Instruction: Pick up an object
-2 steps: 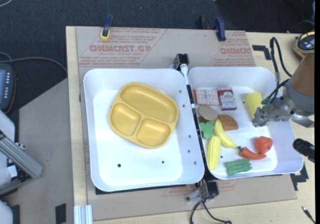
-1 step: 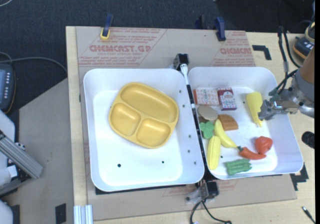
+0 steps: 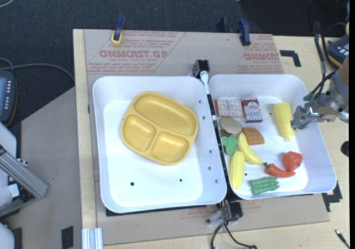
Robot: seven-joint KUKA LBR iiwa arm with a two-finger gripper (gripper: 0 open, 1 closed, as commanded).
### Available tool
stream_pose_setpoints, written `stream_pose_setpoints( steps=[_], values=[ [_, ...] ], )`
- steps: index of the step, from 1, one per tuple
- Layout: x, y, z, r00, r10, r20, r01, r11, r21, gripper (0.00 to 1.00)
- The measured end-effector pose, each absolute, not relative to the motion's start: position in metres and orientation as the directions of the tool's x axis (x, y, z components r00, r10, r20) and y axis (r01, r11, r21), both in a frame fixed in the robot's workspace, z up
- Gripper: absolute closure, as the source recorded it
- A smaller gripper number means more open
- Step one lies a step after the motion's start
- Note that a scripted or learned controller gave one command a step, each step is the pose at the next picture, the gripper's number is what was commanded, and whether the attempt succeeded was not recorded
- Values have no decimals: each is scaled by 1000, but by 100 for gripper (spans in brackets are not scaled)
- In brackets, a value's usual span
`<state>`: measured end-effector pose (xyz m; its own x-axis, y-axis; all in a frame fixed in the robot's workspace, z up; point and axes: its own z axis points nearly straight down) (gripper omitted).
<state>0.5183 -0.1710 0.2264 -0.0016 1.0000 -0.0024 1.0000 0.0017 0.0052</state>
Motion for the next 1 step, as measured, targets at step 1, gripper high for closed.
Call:
stream_pose_setpoints(
  steps=[1],
  values=[
    [554, -132, 215, -6, 1000, -1, 1000, 6, 4, 100]
  ],
)
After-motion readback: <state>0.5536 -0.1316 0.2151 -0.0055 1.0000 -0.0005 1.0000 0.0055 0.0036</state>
